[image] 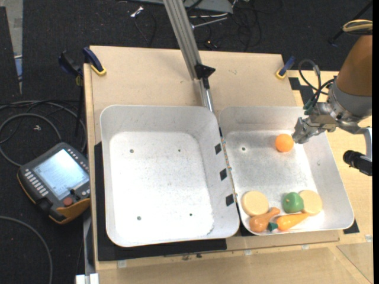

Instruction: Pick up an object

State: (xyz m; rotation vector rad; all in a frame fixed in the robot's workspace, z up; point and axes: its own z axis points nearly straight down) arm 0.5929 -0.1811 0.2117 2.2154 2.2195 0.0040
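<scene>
An orange ball [284, 143] lies in the upper part of the right bin [331, 176]. My gripper [300, 134] hangs just to the right of the ball and slightly above it, close to its edge. Near the bin's front edge rest a pale round disc [256, 203], a green piece [292, 202], another pale round piece [310, 201], a carrot-shaped orange piece [290, 220] and an orange gourd-shaped piece [261, 222].
The left bin [118, 158] stands beside the right one, with black clips along the shared rim. A metal pole [186, 37] slants over the bench's back. A teach pendant [56, 182] lies off the bench to the left.
</scene>
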